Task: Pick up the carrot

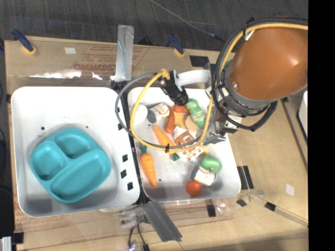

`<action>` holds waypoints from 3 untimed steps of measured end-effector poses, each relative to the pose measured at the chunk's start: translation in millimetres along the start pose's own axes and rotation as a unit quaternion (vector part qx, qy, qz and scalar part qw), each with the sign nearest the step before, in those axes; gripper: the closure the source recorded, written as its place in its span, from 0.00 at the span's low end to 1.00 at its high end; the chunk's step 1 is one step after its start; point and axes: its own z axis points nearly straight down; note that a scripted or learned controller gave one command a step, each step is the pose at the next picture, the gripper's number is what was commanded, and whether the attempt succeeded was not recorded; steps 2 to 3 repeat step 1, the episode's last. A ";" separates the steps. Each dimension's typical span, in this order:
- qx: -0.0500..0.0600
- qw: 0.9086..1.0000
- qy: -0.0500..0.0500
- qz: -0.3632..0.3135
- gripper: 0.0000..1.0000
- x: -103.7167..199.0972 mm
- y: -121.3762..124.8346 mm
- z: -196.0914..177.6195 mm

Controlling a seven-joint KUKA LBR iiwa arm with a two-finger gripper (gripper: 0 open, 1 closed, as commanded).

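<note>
**Hand low in the right bin, carrot lying apart**

You see the hand (215, 134) down among the toy clutter at the 3 o'clock side of the right bin (172, 184), under the orange dome of the arm (267, 56). You cannot tell whether it is open or closed, or what it touches. The carrot (148, 169) lies flat in the bin's 7 o'clock corner, just beside the wall and apart from the hand. It is plain orange, with its thick, green-tufted end toward 11 o'clock and its tip toward 5 o'clock. A teal divided plate (70, 163) sits in the left bin (31, 103).
</note>
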 end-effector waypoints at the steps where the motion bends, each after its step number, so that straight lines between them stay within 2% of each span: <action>1: 0.001 0.999 -0.006 0.031 1.00 66.6 37.1 75.5; 3: 0.001 0.999 -0.006 0.031 1.00 66.6 37.1 75.5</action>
